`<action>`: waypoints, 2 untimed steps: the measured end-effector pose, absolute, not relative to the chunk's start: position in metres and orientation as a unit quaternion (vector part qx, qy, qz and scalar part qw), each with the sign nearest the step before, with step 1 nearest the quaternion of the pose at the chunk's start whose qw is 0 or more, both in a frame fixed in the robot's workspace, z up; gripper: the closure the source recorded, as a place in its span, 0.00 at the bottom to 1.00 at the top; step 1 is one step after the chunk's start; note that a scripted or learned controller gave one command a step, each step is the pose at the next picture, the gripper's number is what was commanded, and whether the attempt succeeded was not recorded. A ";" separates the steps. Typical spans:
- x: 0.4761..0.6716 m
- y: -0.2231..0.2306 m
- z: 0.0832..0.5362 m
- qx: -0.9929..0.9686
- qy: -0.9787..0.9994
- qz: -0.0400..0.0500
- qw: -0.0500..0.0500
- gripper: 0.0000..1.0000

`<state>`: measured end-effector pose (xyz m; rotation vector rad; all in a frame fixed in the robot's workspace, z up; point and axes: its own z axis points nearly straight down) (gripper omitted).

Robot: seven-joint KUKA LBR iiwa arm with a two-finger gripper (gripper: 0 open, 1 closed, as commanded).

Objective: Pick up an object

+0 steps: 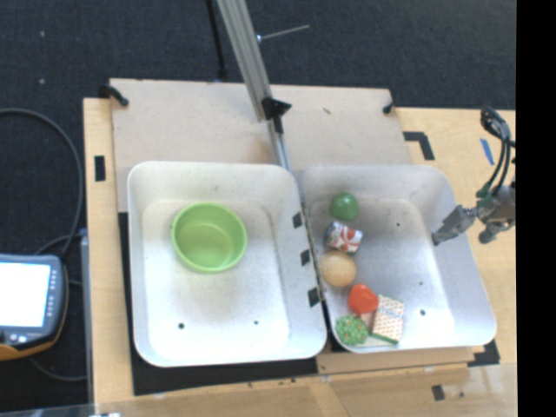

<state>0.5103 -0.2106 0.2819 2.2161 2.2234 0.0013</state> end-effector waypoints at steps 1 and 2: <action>0.510 -0.211 0.282 0.706 0.708 0.001 0.001 0.00; 0.509 -0.202 0.234 0.707 0.707 -0.001 0.000 0.00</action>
